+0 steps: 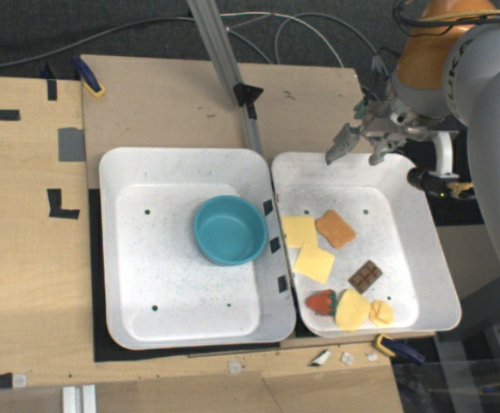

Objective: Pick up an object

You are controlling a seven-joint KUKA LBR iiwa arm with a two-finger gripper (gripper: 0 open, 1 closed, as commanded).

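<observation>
Flat plastic food pieces (318, 263) lie in the right bin (422, 256); the gripper (358, 153) jaws spread, empty.

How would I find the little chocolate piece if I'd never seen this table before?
Look at the right white bin, the one with the small toy foods in it. Go to the cluster near its front edge: the chocolate piece lies just right of the lower yellow cheese slice and above the round yellow piece. It is the only dark brown thing there, a small rectangle scored into squares.
</observation>
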